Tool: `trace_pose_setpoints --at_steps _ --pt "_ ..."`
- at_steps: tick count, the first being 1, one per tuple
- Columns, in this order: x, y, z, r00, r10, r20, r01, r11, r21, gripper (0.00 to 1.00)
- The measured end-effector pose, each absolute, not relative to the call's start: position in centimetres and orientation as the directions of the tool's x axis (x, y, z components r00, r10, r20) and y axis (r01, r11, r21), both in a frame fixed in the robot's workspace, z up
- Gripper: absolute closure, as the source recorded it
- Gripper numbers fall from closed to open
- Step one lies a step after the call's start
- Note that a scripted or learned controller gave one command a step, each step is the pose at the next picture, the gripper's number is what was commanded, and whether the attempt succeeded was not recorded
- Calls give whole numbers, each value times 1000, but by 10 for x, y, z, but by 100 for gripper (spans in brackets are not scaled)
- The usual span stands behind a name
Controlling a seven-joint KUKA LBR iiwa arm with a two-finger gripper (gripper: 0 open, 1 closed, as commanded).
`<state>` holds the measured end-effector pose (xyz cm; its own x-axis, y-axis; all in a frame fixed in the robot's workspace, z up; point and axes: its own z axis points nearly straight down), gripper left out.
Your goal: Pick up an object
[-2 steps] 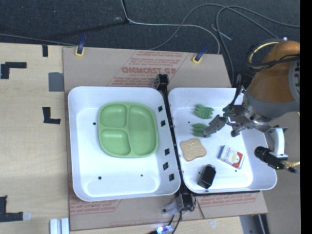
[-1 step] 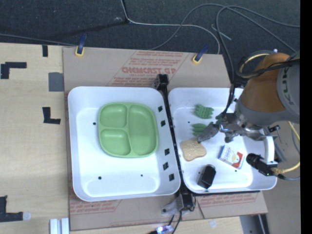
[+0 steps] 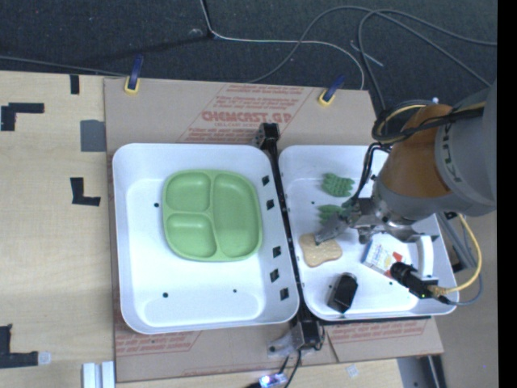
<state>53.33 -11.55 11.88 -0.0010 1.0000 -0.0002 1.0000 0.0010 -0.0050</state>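
Camera view: you have gripper (image 3: pixel 335 231) low in right bin (image 3: pixel 311 158), hovering at far edge of tan biscuit-shaped object (image 3: pixel 321 252) — approach step, I judge. How far it is open, you cannot tell; wrist hides it. Next: descend squarely, close. Green pieces (image 3: pixel 338 185) beyond, blurred; black object (image 3: pixel 343 292) near edge.

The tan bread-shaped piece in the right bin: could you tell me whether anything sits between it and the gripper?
Nothing visible does. The gripper hangs just above the tan piece; the green toys lie behind it.

Divided plate (image 3: pixel 212 215) in left bin (image 3: pixel 129 241); small objects (image 3: pixel 321 251) in right bin (image 3: pixel 303 164)
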Motion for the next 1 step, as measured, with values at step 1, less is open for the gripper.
trace_pose_setpoints --at_steps 1 --pt "534 -114 131 -3 1000 1 1000 3 -4 100"
